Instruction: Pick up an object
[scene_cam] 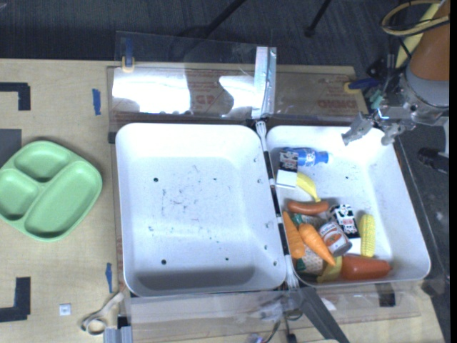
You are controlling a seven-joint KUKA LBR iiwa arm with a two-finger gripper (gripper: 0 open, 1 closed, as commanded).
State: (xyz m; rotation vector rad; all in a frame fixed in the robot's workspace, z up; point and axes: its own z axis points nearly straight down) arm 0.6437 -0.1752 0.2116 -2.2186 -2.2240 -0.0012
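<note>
The claw (371,126) hangs over the far right corner of the right bin (410,213), nothing between its spread fingers. Toy food is heaped at that bin's near end: a carrot (314,239), a corn cob (368,235), a banana (307,186). The left bin (136,191) adjoins it. A green divided plate (48,189) lies on the surface (50,291).

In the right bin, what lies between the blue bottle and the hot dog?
In the camera view, a white block and a yellow banana lie between the blue bottle and the hot dog.
</note>
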